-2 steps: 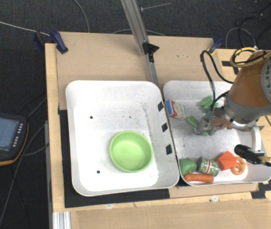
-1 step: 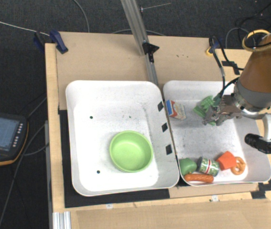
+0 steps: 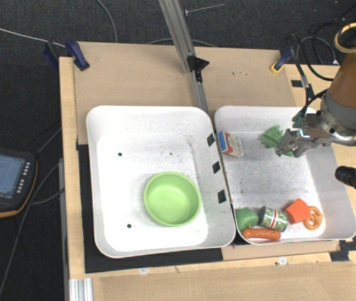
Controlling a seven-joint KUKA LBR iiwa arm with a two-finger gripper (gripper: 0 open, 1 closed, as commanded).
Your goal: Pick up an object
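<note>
Gripper (image 3: 289, 146) low near the right bin's (image 3: 328, 187) far edge, just beside a green object (image 3: 270, 137); finger state cannot be told. No object lifted yet.

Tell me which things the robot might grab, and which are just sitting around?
Might grab, in the right bin:
green toy beside the gripper
small carton
can
sausage
orange toy
pretzel

Just sitting around:
green bowl in the left bin
handheld screen beside the bench
</note>
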